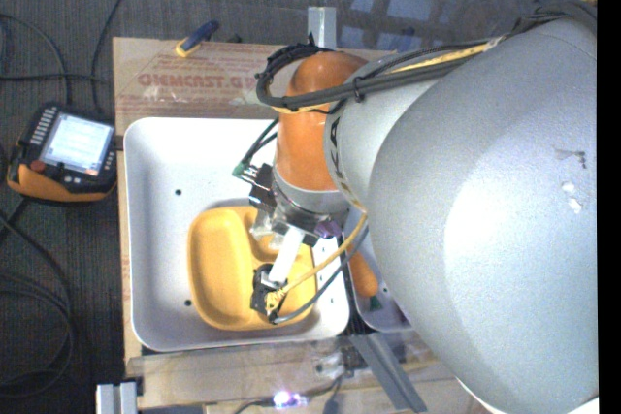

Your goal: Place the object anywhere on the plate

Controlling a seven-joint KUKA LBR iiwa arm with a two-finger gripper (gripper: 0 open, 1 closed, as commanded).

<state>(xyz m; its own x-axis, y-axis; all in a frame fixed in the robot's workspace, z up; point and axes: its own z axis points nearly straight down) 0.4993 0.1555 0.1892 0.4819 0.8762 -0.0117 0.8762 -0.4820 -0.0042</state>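
A yellow plate lies in the front part of the left white bin. My gripper hangs over the plate's right half, below the orange wrist band, and its tip is hidden by the wrist parts. An orange object peeks out in the right bin just past the divide, mostly covered by the arm. I see nothing else lying on the plate.
The big grey arm body covers nearly all of the right bin. A teach pendant lies on the floor at the left. A blue and yellow tool rests on the wooden board behind the bins.
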